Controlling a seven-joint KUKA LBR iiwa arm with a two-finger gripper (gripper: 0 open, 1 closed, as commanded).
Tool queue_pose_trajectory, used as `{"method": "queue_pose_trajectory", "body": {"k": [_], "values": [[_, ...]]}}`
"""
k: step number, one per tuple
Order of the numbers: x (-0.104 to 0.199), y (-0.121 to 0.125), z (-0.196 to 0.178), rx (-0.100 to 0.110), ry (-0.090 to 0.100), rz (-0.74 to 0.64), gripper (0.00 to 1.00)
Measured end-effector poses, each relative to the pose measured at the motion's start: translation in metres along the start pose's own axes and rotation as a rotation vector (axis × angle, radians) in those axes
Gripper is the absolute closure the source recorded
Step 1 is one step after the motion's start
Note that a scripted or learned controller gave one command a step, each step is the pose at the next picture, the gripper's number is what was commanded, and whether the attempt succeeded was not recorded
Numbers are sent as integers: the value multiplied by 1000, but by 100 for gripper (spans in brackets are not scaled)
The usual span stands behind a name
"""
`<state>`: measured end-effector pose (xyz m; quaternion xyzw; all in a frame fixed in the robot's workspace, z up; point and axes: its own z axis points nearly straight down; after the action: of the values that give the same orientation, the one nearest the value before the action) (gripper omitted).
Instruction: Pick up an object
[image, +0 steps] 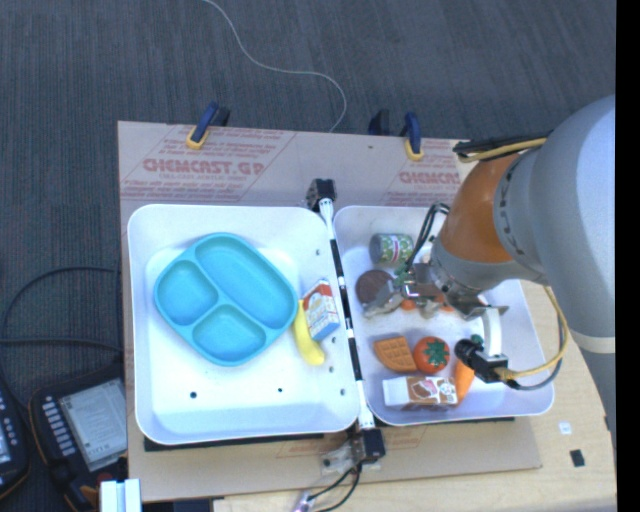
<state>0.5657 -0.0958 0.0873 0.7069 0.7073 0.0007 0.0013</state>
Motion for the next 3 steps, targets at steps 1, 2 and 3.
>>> {"method": "queue_pose_trajectory", "body": {"k": [1, 2, 3], "values": [[-1, 1, -11, -5, -3, 0, 100], [-1, 1, -11, -4, -3, 0, 0], [-1, 1, -20, -4, -4, 0, 100]]}}
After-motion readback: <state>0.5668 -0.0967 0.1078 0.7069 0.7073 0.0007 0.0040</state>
